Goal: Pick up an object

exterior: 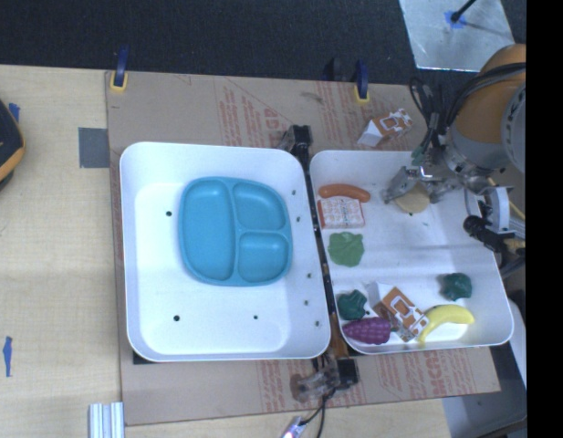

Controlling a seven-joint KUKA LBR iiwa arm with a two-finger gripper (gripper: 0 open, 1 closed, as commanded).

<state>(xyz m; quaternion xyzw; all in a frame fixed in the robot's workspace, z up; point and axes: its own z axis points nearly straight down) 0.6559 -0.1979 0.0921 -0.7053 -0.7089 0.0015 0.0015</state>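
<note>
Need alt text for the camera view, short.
The arm's gripper sits low at the back of the right bin, right over a tan object; a hot dog, green toys, a purple piece and a banana lie around that bin. The left bin holds a blue divided plate.

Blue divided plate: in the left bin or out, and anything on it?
In. The blue divided plate lies flat in the middle of the left bin, right side up, and its three compartments hold nothing.
</note>
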